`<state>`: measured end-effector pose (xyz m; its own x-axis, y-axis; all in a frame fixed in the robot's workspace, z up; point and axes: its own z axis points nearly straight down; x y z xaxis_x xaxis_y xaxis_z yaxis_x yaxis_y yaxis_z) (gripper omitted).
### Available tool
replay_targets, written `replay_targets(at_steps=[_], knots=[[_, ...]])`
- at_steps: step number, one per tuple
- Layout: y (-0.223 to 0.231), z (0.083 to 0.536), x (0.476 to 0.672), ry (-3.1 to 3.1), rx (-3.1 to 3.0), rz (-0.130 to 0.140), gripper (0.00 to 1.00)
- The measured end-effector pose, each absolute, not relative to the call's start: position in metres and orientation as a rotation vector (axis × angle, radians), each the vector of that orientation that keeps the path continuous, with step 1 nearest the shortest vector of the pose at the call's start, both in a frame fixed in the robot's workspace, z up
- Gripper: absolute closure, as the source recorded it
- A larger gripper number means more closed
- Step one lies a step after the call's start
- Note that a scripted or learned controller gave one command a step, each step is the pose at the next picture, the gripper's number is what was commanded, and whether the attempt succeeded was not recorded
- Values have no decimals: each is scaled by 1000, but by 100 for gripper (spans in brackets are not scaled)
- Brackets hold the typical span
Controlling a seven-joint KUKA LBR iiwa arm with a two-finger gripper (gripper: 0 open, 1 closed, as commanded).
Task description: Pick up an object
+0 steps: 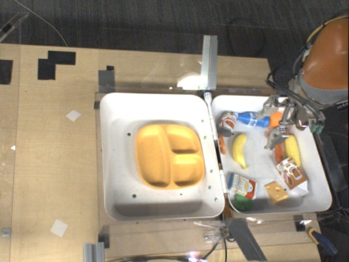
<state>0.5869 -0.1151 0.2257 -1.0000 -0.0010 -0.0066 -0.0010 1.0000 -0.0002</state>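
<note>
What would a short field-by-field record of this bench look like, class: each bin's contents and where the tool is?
left bin: yellow divided tray
right bin: two bananas, blue bottle, several small packets
tool: low over the right bin's far side, beside the bottle
fingers: state unclear
held object: none visible

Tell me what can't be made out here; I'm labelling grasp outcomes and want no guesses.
- Gripper, camera view: its metal parts merge with the clutter below, so finger state and any grasp are unreadable.
- Orange object under the wrist: mostly covered by the gripper; its identity is unclear.
- Second banana: its upper end is hidden by the gripper.
- Blue bottle: its right end runs behind the gripper.
- Snack packet: print too small to read.
</note>
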Motion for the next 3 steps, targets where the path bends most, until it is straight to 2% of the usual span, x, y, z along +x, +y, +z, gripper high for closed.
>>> replay_targets(at_steps=[1,2,3], knots=[[-105,133,587,3001,926,1,0],[-152,88,629,2690,1629,1,0],[-192,140,623,2801,1400,2,0]])
